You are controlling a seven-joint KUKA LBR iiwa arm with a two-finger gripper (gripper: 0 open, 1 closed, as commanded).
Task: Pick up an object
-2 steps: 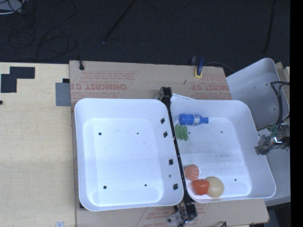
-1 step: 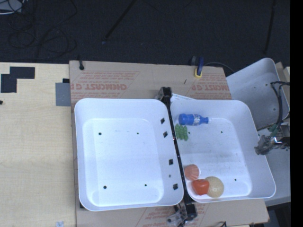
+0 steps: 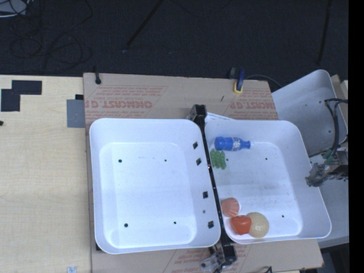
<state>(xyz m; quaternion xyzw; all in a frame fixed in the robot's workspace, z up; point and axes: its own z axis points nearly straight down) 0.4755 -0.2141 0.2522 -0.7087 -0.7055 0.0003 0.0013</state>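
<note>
Two white bins are seen side by side on the bench: the left bin (image 3: pixel 148 186) and the right bin (image 3: pixel 284 147), which holds every object. In the right bin, a blue bottle (image 3: pixel 231 144) lies at the far left, with a green item (image 3: pixel 218 159) just near of it. In the near left corner a peach ball (image 3: pixel 230 206), a red ball (image 3: pixel 241 224) and a pale yellow ball (image 3: pixel 258 224) are clustered, touching. What is possibly the gripper (image 3: pixel 323 174) is glimpsed at the right rim; its state cannot be told. Nothing is lifted yet; the whole pick remains.
</note>
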